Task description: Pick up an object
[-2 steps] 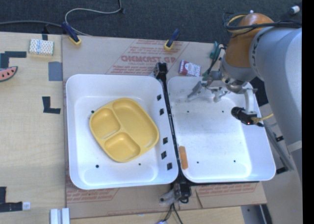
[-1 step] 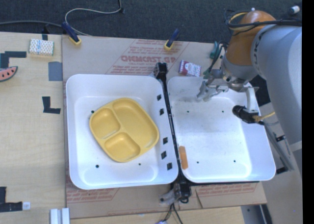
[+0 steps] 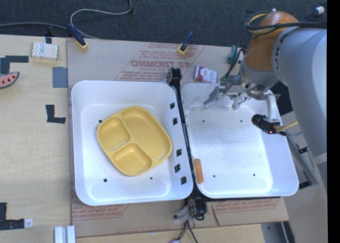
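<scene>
A yellow divided plate (image 3: 134,140) lies in the left bin (image 3: 85,183), roughly at its middle. A small orange piece (image 3: 198,170) rests against the left wall of the right bin (image 3: 276,181), near the front. My gripper (image 3: 223,101) hangs over the back of the right bin, far from both objects. Its fingers (image 3: 211,99) are spread open and nothing sits between them. The grey arm with its orange band (image 3: 268,40) comes in from the upper right.
A small red and white packet (image 3: 204,74) lies on the cardboard just behind the right bin. Blue and yellow clamps (image 3: 77,35) grip the cardboard's back edge. A black divider (image 3: 180,130) runs between the bins.
</scene>
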